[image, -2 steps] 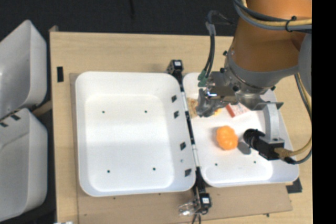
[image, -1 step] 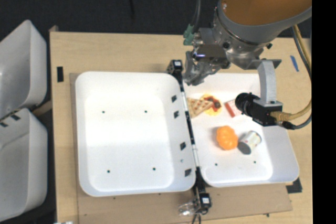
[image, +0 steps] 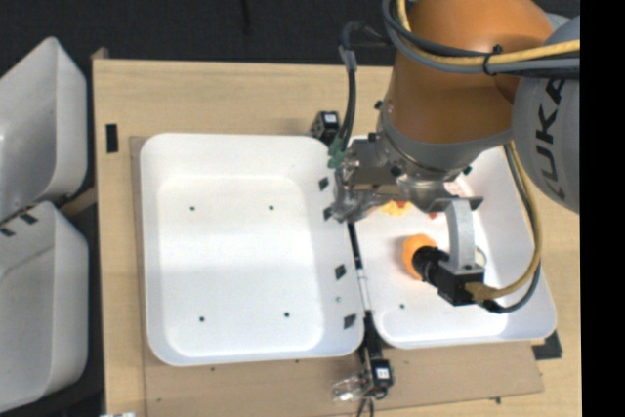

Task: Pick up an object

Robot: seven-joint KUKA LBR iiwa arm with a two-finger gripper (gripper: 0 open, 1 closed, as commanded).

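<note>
Orange object [image: 411, 248] lies in the right bin [image: 508, 312] — arm [image: 459, 63] above.

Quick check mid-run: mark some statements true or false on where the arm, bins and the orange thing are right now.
1. The left bin and right bin sit side by side on the bench. True.
2. The arm hangs over the right bin. True.
3. The orange object lies in the left bin. False: the orange object lies in the right bin, below the arm.
4. The arm enters from the view's left. False: it reaches in from the right.
</note>
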